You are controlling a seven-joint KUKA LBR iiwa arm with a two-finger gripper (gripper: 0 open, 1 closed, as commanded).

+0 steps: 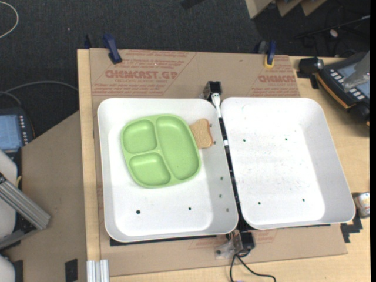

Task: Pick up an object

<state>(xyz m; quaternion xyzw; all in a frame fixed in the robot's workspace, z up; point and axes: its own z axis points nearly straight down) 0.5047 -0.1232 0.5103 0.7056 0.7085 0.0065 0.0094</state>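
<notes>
Table [176, 69] carries two white bins; I note green plate [160, 150] in left bin [158, 222], tan piece [202, 133] touching its right rim. Tool state: I cannot tell.

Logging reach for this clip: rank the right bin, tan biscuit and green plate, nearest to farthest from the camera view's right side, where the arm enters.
1. Right bin, on the right.
2. Tan biscuit, by the right wall of the left bin.
3. Green plate, further left, beside the biscuit.
</notes>
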